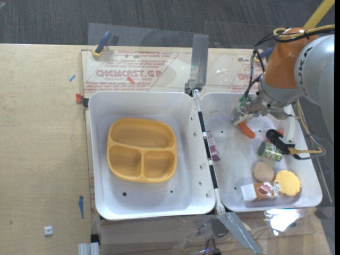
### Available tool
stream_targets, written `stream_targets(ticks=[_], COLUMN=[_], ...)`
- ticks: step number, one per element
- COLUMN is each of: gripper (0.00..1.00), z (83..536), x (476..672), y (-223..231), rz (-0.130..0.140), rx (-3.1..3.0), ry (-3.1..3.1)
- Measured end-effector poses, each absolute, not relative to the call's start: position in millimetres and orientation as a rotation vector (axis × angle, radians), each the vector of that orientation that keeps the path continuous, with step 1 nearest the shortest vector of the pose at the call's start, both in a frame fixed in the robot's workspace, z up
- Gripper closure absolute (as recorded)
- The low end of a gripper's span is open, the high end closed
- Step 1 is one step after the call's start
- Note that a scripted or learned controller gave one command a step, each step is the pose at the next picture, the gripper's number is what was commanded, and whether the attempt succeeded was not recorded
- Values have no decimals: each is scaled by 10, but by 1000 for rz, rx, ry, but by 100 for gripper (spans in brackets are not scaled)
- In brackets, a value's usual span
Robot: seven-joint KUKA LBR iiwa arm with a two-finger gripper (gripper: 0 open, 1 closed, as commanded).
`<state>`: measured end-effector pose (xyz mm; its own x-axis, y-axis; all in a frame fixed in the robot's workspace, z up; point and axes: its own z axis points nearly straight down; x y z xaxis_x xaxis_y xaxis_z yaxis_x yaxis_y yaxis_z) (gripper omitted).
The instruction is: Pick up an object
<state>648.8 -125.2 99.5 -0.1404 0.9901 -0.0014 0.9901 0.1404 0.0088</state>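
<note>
Camera view: the jaws point(245, 116) hang low in the right bin point(228, 158), just above the orange carrot-like piece point(246, 130); I cannot tell their state. Nothing looks lifted yet, so by my reckoning the grasp and the lift remain.

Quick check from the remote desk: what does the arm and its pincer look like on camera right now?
The rounded grey metal arm carries a glossy orange band above the wrist. Black and yellow cables loop over it. The small, dark metallic pincer hangs below.
</note>
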Motion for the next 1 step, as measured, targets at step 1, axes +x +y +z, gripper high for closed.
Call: stream_targets(ticks=[1], gripper=[100], z=[1936], x=[6387], y=[-709], rz=[1], rx=[1928], ry=[2478])
